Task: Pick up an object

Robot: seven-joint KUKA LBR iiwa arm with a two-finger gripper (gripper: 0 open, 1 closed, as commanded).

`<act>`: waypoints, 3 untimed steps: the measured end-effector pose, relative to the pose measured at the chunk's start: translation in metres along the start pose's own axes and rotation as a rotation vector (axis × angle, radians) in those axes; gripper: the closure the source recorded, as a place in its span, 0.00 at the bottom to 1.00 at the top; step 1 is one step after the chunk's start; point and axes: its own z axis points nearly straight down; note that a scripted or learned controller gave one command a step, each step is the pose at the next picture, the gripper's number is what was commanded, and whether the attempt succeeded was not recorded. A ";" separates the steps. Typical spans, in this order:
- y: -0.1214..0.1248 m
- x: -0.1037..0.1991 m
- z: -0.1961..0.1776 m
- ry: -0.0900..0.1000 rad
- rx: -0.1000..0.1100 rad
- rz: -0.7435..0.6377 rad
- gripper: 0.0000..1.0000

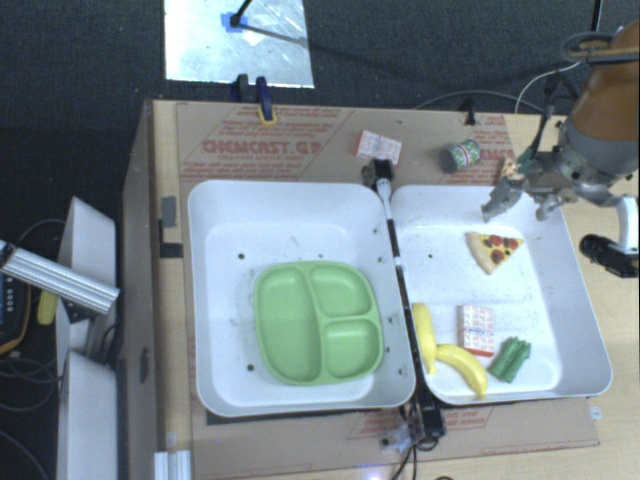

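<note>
desk [300, 148]: brown cardboard-covered top, red print along the far part, carries two white bins side by side
left bin [215, 218]: shallow, white, holds just the green plate
right bin [570, 298]: shallow, white, touches the left bin along the middle seam, holds the small objects
arm [605, 108]: grey with an orange band, comes in from the right, over the far right corner of the right bin
green plate [318, 321]: three-section, flat in the near half of the left bin
hand [522, 205]: above the far edge of the right bin, two fingers spread apart, nothing between them, not touching any object
banana [447, 351]: yellow, near-left part of the right bin, close to the seam
pizza slice [494, 249]: toy, yellow with red spots, middle of the right bin, just nearer the camera than the hand, apart from it
red and white pack [476, 328]: flat, just beside the banana
green object [510, 358]: dark green, near edge of the right bin, right of the banana tip, next to the pack
small can [463, 155]: greenish, on its side on the desk behind the right bin
paper tag [379, 147]: white, on the desk behind the seam
</note>
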 end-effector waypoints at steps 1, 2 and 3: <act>0.008 -0.016 0.045 -0.001 0.001 0.002 0.00; 0.006 -0.017 0.097 0.000 0.001 0.001 0.00; 0.022 -0.037 0.135 -0.002 -0.006 0.001 0.00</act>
